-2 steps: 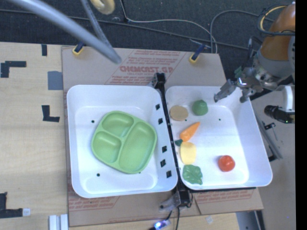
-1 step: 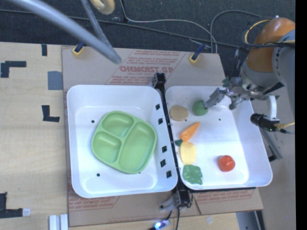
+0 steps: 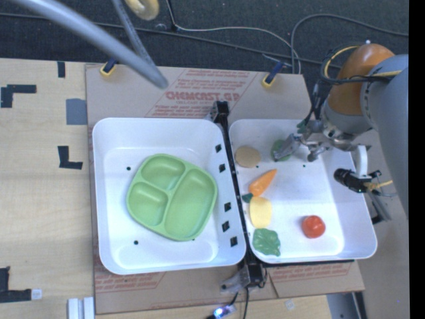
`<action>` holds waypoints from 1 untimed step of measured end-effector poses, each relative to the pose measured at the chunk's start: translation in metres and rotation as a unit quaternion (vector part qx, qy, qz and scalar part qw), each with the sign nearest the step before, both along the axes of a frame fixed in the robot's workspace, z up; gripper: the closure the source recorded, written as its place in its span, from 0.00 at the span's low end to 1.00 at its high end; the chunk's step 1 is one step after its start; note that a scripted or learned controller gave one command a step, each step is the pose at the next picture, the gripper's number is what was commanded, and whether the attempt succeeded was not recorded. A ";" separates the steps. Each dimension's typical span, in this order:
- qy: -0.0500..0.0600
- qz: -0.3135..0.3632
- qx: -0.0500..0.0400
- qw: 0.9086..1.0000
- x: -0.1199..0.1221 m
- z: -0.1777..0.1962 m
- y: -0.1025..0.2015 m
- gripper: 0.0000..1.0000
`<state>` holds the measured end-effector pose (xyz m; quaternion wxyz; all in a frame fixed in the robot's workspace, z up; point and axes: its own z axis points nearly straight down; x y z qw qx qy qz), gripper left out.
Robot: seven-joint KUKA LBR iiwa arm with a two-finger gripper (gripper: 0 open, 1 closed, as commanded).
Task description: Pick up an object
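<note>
You'll find the gripper [image 3: 297,146] low over the back of the right bin [image 3: 345,208], its grey fingers [image 3: 284,149] pointing toward the bin's middle wall. Whether they are spread or closed you cannot tell from this slant, and nothing can be seen between them.

Just beside the fingertips, toward the divider, lies one round tan piece [image 3: 248,156]. Near it, a little toward the front, sits one orange carrot [image 3: 263,181], tilted with its green end down. In front of that comes one yellow piece [image 3: 261,212], then one green leafy piece [image 3: 266,242] touching it at the front — a loose column of four along the left side of the bin. One red tomato [image 3: 313,226] lies apart from them, near the front right. That makes five things to pick from.

In the left bin [image 3: 109,198] you have one green tray [image 3: 172,196] with three compartments, lying flat and turned at an angle.

Both bins rest on a brown cardboard sheet [image 3: 199,88]. Red print on it, behind the bins, reads roughly "CHEMCAST G P" — the smaller lines around it are too blurred to read. Two yellow clamps [image 3: 108,68] hold its back edge.
</note>
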<state>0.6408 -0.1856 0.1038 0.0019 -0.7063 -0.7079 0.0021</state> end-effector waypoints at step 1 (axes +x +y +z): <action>0.005 0.000 0.001 1.000 -0.002 0.011 0.000 1.00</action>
